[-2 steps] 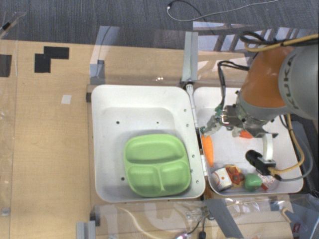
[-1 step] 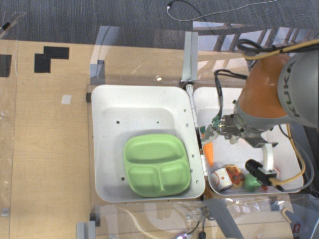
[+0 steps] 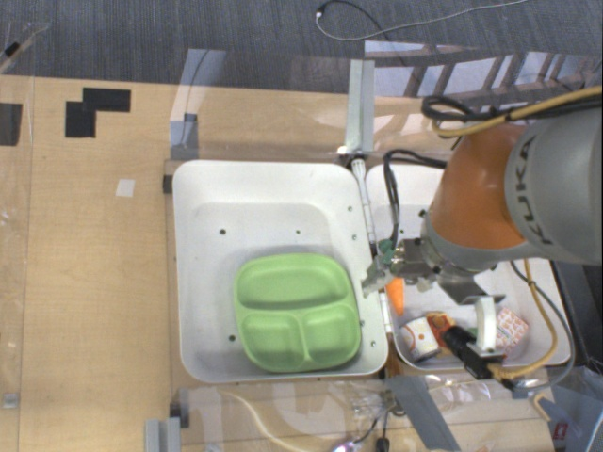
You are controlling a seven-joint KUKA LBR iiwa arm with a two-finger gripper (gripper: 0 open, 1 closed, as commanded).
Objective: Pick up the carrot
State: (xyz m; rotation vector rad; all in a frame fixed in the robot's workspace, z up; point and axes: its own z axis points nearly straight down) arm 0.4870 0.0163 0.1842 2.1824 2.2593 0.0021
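Clutter lies nearest in the right bin (image 3: 419, 191): a small white-and-orange container (image 3: 419, 335) sits in the near left corner, and a red-and-white patterned ball-like thing (image 3: 513, 326) rests further right against the near wall. I cannot make out what either one is more exactly.

Across the divider, in the left bin (image 3: 245, 215), a green divided plate (image 3: 297, 311) fills the near right part. It lies flat with its three compartments facing up, and its right edge is close to the wall the two bins share.

A little further back in the right bin is the carrot (image 3: 397, 296), a short orange piece pressed up close to the bin's left wall. My claw (image 3: 395, 267) hangs right over its far end. From this angle the carrot's upper tip disappears under me, so I cannot tell whether my claw is spread or pressed together, nor whether it has the carrot at all.

Behind the claw my wrist's orange band (image 3: 476, 196) bulks over the far half of the right bin, with the grey arm (image 3: 565, 186) running off to the right.

Beyond the bins the pale wooden table (image 3: 85, 281) carries black block marks (image 3: 94, 111) at its far left. Past it lies grey carpet (image 3: 236, 17) with a thin black cable (image 3: 377, 34) looped on it.
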